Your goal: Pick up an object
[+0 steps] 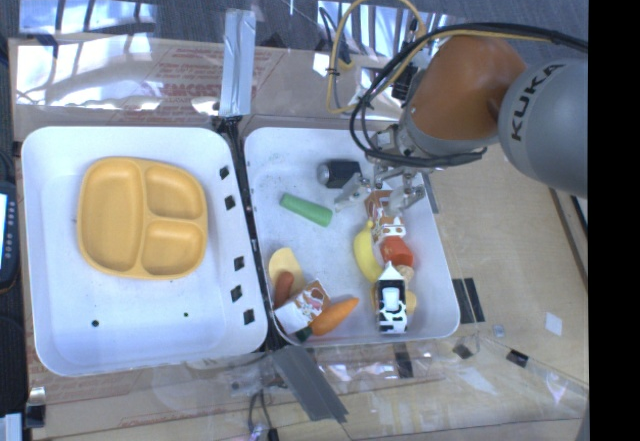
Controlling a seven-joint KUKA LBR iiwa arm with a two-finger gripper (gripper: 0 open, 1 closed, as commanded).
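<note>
Two shallow white bins are sitting side by side on the desk [500, 259]. The left bin [50, 259] is carrying one yellow plastic tray [143, 217] with rounded corners and three compartments. The right bin [262, 169] is holding the loose pieces, placed here by the green cylinder [305, 210]: one dark stubby cylinder [338, 172] lying just above and right of it, one yellow banana-shaped piece [365, 254] and one red rounded piece [397, 251] sitting lower right, one black-and-white cow-patterned carton [391, 308] standing further down, and one orange carrot [333, 316] lying by a small heap at the bin's lower left corner. The hand [385, 191] is hanging right of the green cylinder; I cannot tell whether it is gripping anything. Bare bin floor is showing left of the green cylinder.
</note>
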